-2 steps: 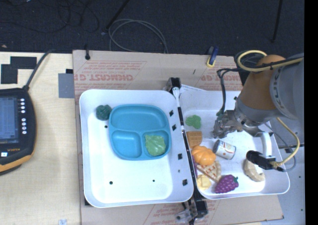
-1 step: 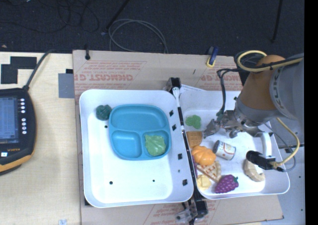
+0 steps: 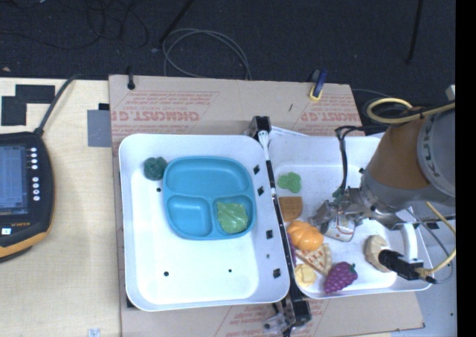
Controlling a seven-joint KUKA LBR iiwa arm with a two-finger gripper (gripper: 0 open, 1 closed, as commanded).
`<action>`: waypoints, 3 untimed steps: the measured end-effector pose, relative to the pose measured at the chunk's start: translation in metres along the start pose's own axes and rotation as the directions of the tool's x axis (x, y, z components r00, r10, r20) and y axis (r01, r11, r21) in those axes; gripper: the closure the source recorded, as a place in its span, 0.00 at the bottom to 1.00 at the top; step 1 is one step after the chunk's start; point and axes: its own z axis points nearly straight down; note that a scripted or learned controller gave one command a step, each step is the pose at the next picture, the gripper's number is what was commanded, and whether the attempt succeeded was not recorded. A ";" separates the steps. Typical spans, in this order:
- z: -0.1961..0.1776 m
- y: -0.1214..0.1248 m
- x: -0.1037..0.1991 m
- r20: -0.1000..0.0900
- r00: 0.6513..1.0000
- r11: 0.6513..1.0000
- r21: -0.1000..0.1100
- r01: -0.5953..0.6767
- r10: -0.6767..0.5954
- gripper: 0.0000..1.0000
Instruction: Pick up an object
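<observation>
Camera view from above has the grey arm's gripper (image 3: pixel 338 218) lowered into the right white bin (image 3: pixel 320 155), beside the orange plastic fruit (image 3: pixel 306 236), purple toy grapes (image 3: pixel 339 277) and waffle piece (image 3: pixel 315 259), likely hunting a graspable item. Whether its pincer is spread or closed cannot be told.

You have two smooth, faintly glossy white plastic bins (image 3: pixel 141 254) on a matt brown cardboard sheet (image 3: pixel 223 108). The left one holds a smooth blue plastic tray (image 3: pixel 195 179); the purple grapes (image 3: pixel 339 277) in the right one look like shiny plastic.
</observation>
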 end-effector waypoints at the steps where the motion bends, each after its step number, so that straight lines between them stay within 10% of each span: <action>1: -0.011 0.002 -0.002 0.001 1.000 1.000 -0.002 -0.004 0.004 1.00; 2: -0.011 0.001 -0.002 0.000 1.000 1.000 -0.002 -0.005 0.005 0.00; 3: 0.000 -0.014 0.007 0.000 1.000 1.000 -0.003 -0.003 0.003 0.00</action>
